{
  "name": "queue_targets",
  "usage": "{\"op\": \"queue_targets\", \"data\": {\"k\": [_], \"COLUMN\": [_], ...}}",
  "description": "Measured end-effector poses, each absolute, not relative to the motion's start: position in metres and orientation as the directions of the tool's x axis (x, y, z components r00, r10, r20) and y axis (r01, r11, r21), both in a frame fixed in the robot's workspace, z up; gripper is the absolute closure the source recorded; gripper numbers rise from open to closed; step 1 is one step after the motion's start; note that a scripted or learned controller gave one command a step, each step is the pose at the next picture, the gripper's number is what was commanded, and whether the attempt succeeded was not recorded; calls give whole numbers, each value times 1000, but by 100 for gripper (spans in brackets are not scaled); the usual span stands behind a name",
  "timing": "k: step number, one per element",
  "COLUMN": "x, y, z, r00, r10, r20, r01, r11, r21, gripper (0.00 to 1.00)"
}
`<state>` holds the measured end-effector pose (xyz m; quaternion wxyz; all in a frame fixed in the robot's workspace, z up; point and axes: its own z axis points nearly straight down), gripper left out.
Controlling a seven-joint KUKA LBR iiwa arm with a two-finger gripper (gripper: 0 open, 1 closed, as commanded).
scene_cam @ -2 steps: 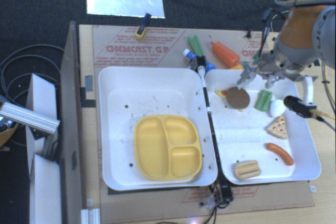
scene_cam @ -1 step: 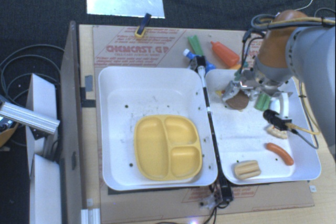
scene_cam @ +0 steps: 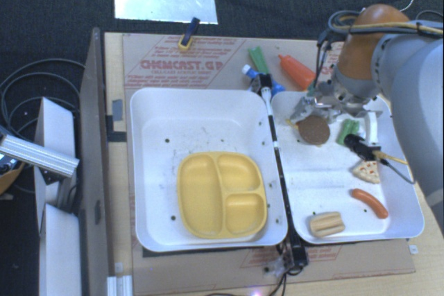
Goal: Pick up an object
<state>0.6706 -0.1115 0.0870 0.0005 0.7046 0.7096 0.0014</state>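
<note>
Grey metal two-finger gripper (scene_cam: 313,109) low in right shallow white plastic bin (scene_cam: 409,218), finger state not discernible, flat round brown patty (scene_cam: 313,130) just below it, glossy red sausage (scene_cam: 369,202), ridged tan bread roll (scene_cam: 326,223), smooth yellow three-compartment tray (scene_cam: 222,194) in left white bin (scene_cam: 149,149).

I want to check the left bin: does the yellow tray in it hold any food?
No, the three compartments of the yellow tray are bare; the sausage and bread roll lie in the right bin.
</note>
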Motion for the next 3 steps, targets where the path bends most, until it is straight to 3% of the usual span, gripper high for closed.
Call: {"op": "queue_targets", "data": {"k": [1,2,3], "x": [668,670,670], "y": [-119,-88,-125], "z": [88,87,87], "r00": [-2,-7,1], "r10": [1000,1000,1000], "r20": [0,-4,-1], "r01": [1000,1000,1000], "r11": [2,7,-1], "r21": [8,5,7], "gripper": [0,0,0]}}
